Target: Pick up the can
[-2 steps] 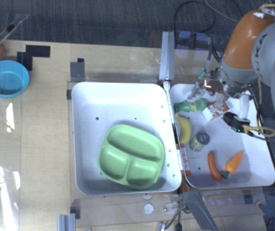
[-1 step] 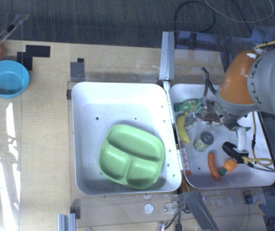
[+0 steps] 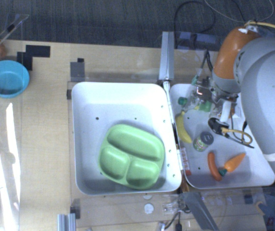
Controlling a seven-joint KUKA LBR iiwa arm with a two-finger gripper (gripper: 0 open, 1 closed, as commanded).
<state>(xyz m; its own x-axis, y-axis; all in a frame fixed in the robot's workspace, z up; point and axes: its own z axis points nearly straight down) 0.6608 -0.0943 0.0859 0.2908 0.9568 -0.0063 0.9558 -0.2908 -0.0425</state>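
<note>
The can (image 3: 203, 141) is small, with a grey lid and a green label. It stands in the middle of the right bin (image 3: 262, 174). My gripper (image 3: 225, 110) hangs over the far part of that bin, up and to the right of the can and apart from it. Nothing shows between it and the can.
In the right bin, a banana (image 3: 182, 128) lies along the left wall, a clear green-tinted bottle (image 3: 195, 102) lies at the far left, and a carrot (image 3: 234, 162) and a red sausage-like piece (image 3: 214, 166) lie near the front. The left bin (image 3: 84, 129) holds a green divided plate (image 3: 131, 155). A blue bowl (image 3: 6, 78) sits at the bench's far left.
</note>
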